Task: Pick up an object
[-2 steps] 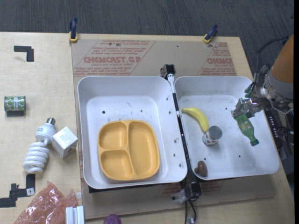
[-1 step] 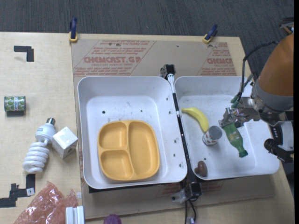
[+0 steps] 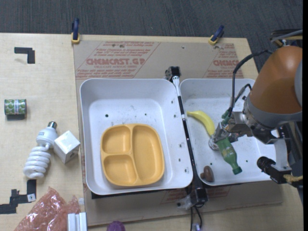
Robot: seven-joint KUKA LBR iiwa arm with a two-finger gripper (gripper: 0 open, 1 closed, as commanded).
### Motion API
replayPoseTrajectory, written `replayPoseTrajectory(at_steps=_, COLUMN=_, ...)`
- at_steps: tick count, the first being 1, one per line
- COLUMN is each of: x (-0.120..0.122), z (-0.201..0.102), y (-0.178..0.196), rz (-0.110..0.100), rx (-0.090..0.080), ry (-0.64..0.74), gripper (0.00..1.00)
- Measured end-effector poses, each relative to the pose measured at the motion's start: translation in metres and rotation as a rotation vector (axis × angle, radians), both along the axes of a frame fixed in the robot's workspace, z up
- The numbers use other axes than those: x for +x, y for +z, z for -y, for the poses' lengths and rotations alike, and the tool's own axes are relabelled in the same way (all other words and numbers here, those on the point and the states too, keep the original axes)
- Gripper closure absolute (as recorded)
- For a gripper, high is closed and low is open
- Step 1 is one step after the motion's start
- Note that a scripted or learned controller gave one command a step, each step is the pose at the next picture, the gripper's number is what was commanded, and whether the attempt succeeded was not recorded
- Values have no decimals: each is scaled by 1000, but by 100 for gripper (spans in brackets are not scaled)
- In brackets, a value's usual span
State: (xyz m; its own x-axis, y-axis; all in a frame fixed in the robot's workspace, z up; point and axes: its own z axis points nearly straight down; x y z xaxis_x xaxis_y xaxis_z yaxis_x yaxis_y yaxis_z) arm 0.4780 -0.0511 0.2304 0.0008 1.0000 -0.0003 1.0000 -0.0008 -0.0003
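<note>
In the right bin (image 3: 202, 93) lie a yellow banana (image 3: 203, 120), a green plastic bottle (image 3: 229, 155) and a small brown object (image 3: 207, 173) near the front wall. The bottle lies slanted, with its cap toward the front right. My gripper (image 3: 222, 134) hangs low over the bottle's upper end, just right of the banana's lower tip. The arm's orange band (image 3: 281, 78) and grey wrist cover the bin's right part. The left bin (image 3: 91, 129) holds a yellow divided plate (image 3: 132, 154).
On the bench left of the bins lie a white spiral light bulb (image 3: 39, 149), a white cube (image 3: 66, 146), a small green can (image 3: 15, 107) and a pink mesh bag (image 3: 45, 211). A black bar (image 3: 182, 114) runs between the bins.
</note>
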Motion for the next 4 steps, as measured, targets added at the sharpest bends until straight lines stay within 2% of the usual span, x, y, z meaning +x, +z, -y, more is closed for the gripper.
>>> replayPoseTrajectory(at_steps=1, x=-1, z=-4, y=-38, rz=-1, rx=0, ry=-1, gripper=100)
replayPoseTrajectory(at_steps=2, x=42, z=-24, y=-38, rz=2, rx=-1, ry=1, gripper=100)
replayPoseTrajectory(at_steps=3, x=0, z=-12, y=-38, rz=-1, rx=0, ry=-1, gripper=100)
replayPoseTrajectory(at_steps=4, x=41, z=-23, y=-38, rz=2, rx=-1, ry=2, gripper=100)
